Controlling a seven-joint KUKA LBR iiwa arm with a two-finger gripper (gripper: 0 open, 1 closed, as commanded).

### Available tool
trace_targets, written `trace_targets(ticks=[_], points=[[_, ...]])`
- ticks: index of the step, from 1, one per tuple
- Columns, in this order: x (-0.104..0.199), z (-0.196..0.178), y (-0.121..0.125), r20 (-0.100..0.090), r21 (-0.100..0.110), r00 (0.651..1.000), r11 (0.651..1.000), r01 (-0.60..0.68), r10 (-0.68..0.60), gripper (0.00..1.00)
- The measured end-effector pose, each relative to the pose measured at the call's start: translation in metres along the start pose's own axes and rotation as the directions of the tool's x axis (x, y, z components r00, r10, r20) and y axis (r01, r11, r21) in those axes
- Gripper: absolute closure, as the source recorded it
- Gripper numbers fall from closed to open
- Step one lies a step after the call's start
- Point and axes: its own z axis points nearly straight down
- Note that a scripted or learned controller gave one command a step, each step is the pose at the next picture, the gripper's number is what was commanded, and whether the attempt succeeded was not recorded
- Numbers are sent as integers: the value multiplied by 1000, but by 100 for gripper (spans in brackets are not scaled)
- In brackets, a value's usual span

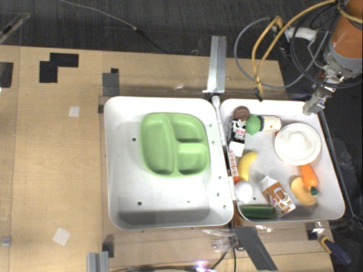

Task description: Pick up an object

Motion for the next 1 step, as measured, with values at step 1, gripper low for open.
trace_targets(ticks=[1], points=[[5, -25, 25, -1, -2, 954, 954, 301, -301, 100]])
